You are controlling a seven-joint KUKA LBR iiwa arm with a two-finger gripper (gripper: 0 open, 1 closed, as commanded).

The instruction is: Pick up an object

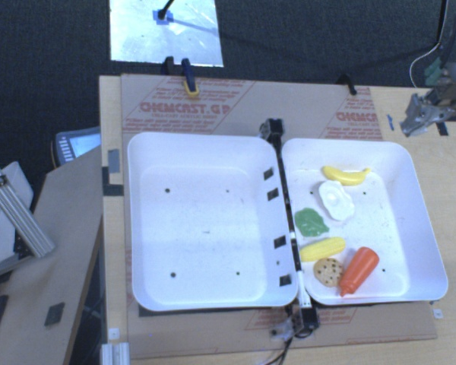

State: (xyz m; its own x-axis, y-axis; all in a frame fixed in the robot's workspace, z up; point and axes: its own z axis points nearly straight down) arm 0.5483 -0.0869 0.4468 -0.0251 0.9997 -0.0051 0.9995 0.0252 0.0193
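Two shallow white bins sit side by side on the table [410,109], over a brown board printed with red lettering. The left bin [148,154] shows a bare white floor with a few small dark dots. The right bin [422,204] holds all the toy food.

At the far side of the right bin lies a yellow banana [345,175], curved and stretched left to right. Just nearer than it, almost touching, is a white fried egg [336,201]. Left of the egg and a little nearer is a green leaf piece [311,221], close to the divider between the bins. Nearer again lies a yellow corn cob [322,249], pointing left to right. At the near edge sits a round tan cookie with dark chips [328,271], and just to its right, touching or nearly so, an orange carrot [359,270] lies slanted, its thick end up toward the far right.

The hand [425,116] hangs at the far right of the scene, beyond the far right corner of the right bin and well apart from every food piece. It is small and partly blurred; whether it is spread or pressed together cannot be told. Nothing shows between its tips.

A black clip [273,128] grips the far end of the seam between the bins. A shiny metal sheet [166,23] lies on the dark floor beyond the table.
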